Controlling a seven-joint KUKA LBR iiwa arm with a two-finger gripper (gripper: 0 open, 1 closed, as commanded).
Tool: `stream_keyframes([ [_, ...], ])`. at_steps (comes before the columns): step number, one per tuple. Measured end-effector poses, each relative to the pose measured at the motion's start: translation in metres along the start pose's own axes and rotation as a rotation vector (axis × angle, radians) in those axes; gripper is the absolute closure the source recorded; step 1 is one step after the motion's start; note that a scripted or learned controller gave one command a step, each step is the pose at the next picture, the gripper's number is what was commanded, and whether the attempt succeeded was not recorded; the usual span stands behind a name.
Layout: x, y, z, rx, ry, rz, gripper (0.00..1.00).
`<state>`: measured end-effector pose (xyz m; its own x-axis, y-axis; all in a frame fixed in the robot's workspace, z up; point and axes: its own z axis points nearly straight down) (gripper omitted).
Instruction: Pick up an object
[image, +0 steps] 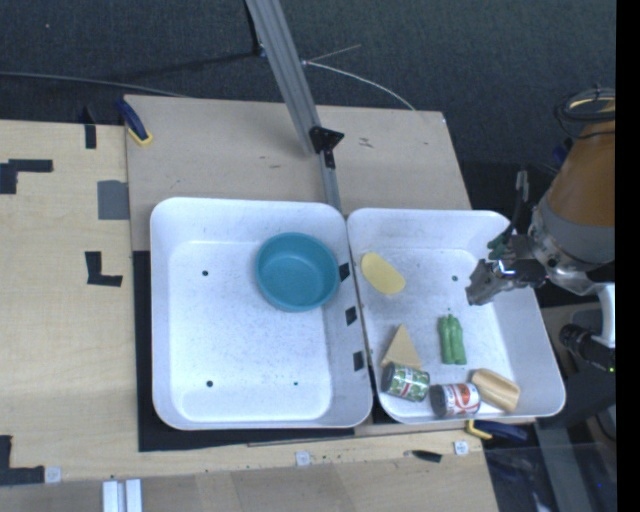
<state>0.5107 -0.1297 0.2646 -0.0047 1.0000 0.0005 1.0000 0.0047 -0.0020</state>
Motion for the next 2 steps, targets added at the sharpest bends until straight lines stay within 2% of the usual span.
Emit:
stream_keyframes([
  [2, 0.119, 0.014, 0.026, 0.002, 0.0, -0.002, 1.0],
])
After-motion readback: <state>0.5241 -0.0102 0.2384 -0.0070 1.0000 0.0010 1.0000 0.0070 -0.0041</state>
